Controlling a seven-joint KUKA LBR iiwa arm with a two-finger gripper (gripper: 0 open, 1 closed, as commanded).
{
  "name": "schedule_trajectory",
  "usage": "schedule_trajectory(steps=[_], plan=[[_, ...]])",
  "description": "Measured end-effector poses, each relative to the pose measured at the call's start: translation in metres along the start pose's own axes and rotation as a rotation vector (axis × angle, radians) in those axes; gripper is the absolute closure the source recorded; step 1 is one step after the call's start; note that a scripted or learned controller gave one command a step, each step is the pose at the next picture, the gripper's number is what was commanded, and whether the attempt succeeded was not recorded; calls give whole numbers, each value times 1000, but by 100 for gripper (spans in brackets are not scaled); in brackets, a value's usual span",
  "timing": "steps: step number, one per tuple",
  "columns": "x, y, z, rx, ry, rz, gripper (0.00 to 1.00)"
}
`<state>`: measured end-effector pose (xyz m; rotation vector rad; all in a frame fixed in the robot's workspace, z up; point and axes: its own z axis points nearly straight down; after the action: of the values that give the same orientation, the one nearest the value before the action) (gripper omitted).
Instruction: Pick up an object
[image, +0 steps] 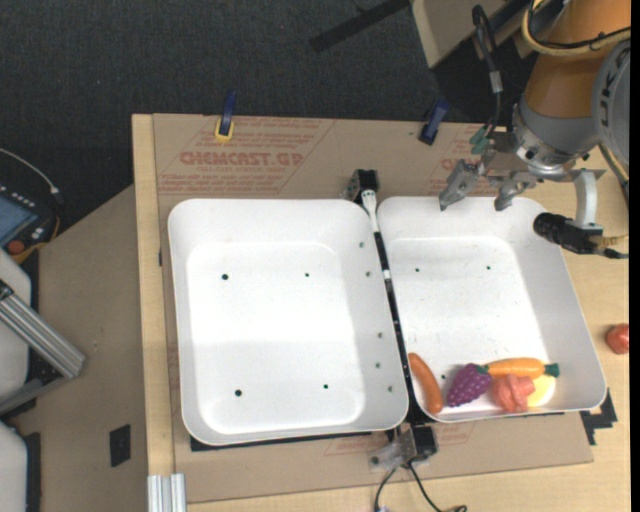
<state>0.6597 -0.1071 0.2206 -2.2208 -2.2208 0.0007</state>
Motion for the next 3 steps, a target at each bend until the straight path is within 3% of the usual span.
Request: schedule_trajectory(steps=[1,2,3], plan=[[3,-44,83,11,2,2,0],[19,-81,-17,-7,-1,-1,0],[-29,-155,-55,0,-1,7,0]])
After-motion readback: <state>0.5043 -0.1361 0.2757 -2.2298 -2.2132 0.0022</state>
